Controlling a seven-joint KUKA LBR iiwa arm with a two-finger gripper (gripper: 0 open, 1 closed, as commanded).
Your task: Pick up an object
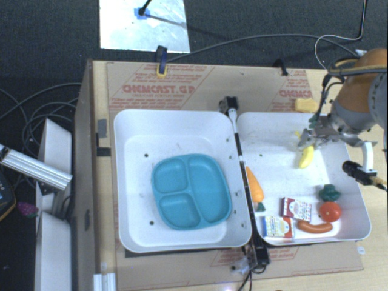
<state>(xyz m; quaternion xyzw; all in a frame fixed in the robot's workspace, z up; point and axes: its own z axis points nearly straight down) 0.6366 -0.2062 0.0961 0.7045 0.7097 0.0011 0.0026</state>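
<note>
Nearest the camera, two small cartons [288, 218] lie in the near part of the right bin [273, 135]; their printing is too small to read. Just right of them lie a sausage [314, 227], a red tomato [330, 211] and a dark green piece [330, 192]. A carrot [255, 185] rests against that bin's left wall.

Red lettering on the cardboard sheet [182, 80] under both bins is only partly legible; it looks like "CHEMCAST", printed once beyond each bin.

The left bin [133, 132] holds a blue divided plate [191, 191] with three compartments.

The gripper [310, 139] hangs over the far right part of the right bin, directly above a yellow banana-like item [307, 157]. The item's upper end sits at the fingertips; whether the fingers clamp it cannot be told. A yellow block [306, 105] lies on the cardboard beyond the bin.

A yellow clamp [161, 62] sits at the cardboard's far edge. Cables [36, 102] cross the dark carpet on the left. A shiny sheet [144, 17] lies on the floor at the far side.
</note>
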